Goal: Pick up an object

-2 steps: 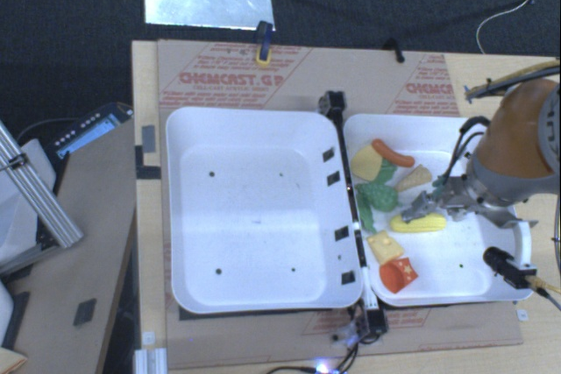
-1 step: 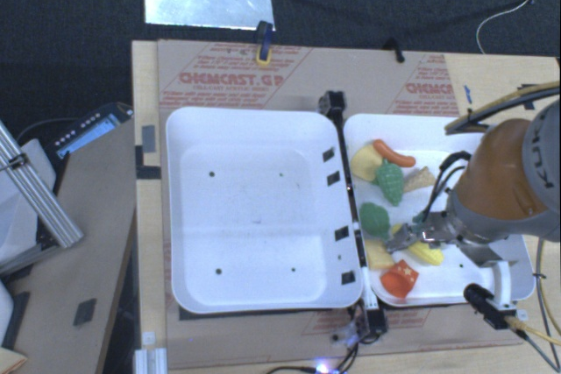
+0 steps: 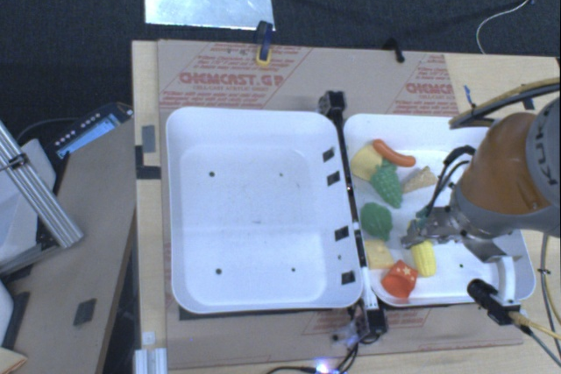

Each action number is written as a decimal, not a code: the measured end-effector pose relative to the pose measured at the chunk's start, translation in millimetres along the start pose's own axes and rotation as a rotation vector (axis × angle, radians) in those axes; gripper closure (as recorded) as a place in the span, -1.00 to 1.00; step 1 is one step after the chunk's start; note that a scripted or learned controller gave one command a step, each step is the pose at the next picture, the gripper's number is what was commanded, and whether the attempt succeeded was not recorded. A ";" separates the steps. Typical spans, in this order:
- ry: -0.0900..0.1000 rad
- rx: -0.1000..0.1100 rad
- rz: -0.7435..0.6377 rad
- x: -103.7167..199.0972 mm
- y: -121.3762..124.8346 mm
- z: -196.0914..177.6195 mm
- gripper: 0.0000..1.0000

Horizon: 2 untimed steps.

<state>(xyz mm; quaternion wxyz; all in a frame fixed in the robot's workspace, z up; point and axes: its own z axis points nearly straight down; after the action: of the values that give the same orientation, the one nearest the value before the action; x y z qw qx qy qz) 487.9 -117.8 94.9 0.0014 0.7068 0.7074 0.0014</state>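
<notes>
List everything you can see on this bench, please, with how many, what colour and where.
bins: two, white, side by side on the bench
hot dog toy: one, red-orange, back of right bin
yellow piece: one, yellow, beside the hot dog toy
green pieces: two, green, right bin near the divider
tan wedge: one, beige, right bin middle
corn cob: one, yellow, front of right bin, under the gripper
red pepper: one, red-orange, front of right bin
clamp: one, yellow and blue, back board edge
gripper: one, dark, over the corn cob
arm: one, grey and orange, from the right
</notes>
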 end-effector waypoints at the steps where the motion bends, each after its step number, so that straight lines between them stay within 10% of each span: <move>1: 0.004 -0.008 -0.012 87.1 29.5 -93.6 1.00; 2: 0.004 -0.001 -0.010 151.4 31.1 -132.9 1.00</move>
<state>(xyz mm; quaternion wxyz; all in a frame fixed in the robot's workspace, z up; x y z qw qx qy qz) 518.4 33.6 228.0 0.0005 0.7032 0.7110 0.0031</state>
